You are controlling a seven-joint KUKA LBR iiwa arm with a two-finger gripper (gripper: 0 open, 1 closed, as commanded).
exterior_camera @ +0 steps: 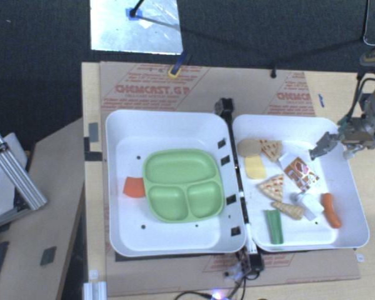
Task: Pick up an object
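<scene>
Hovering with its grey fingers parted and gripping nothing, the metal two-finger claw (330, 144) is hanging just right of the small red-and-white printed packet (300, 173), while toy pizza slices (272, 185), a yellow cheese block (255, 166) and an orange sausage (330, 209) are crowding round that packet.
</scene>
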